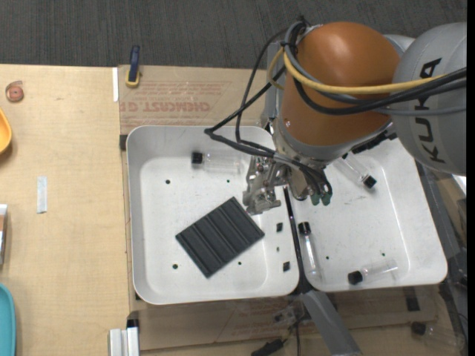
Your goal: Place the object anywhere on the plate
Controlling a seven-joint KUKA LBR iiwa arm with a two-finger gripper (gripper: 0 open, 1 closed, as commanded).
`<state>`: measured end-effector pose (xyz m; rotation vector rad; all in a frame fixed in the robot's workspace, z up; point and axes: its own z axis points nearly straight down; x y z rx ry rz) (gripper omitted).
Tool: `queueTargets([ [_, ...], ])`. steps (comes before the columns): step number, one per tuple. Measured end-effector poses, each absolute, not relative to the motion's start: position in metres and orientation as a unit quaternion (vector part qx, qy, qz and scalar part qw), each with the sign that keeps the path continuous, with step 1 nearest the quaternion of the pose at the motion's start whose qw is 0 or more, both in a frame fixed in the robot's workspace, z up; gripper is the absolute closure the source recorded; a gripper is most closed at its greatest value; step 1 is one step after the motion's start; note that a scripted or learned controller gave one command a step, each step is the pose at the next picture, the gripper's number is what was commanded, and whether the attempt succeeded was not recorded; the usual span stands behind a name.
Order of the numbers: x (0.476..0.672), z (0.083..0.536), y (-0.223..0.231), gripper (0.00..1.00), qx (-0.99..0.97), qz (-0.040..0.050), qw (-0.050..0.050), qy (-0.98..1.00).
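Observation:
A dark ribbed rectangular plate lies at an angle on the floor of the left bin. My gripper hangs over the right side of that bin, just above and beside the plate's upper right corner. I see nothing clearly between its tips. A clear tube with a black cap lies near the back of the left bin. Another capped clear tube rests along the left wall of the right bin. The orange wrist band hides much of the right bin's back.
Two more capped clear tubes lie in the right bin, one at the front and one near the back. Black cables loop from the wrist over the left bin's back rim. Small black bits dot the left bin's floor.

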<state>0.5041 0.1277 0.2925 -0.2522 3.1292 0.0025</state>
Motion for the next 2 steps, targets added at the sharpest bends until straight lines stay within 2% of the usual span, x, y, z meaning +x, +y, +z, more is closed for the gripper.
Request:
queueTargets([
  [1, 0.5041, 0.2925, 0.1276, 0.0, -0.08, 0.0007, 0.001, 0.997],
  [2, 0.5053, 0.3013, 0.1276, 1.0, -0.079, 0.0014, 0.002, 0.997],
])
